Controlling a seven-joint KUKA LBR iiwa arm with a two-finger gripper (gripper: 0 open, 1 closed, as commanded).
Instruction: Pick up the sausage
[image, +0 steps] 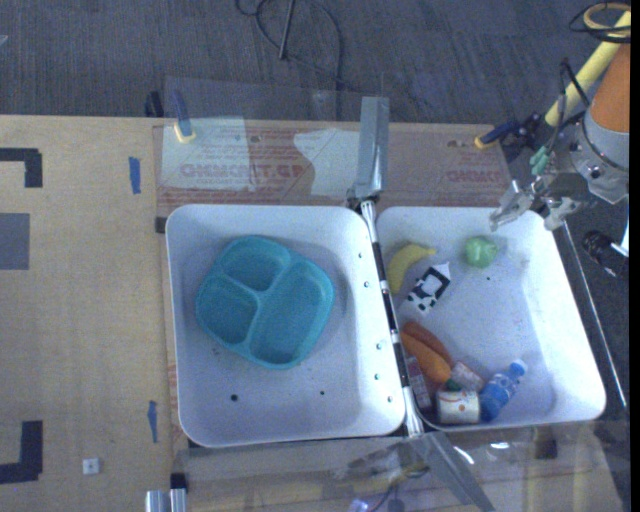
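Above the far right corner of the right-hand shallow white bin (560, 300), the two-finger gripper (520, 208) hangs with its fingers slightly parted and nothing between them. Well apart from it, the orange-brown elongated sausage (428, 350) lies against the bin's left wall, beside a small white-and-red container (458, 404) and a blue plastic bottle (500, 388). The approach seems barely begun; next the arm needs to cross the bin, line up across the sausage, and descend.

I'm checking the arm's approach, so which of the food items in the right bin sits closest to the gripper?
The small green fruit, at the far side of the right bin, just below the gripper. The banana and sausage lie farther off.
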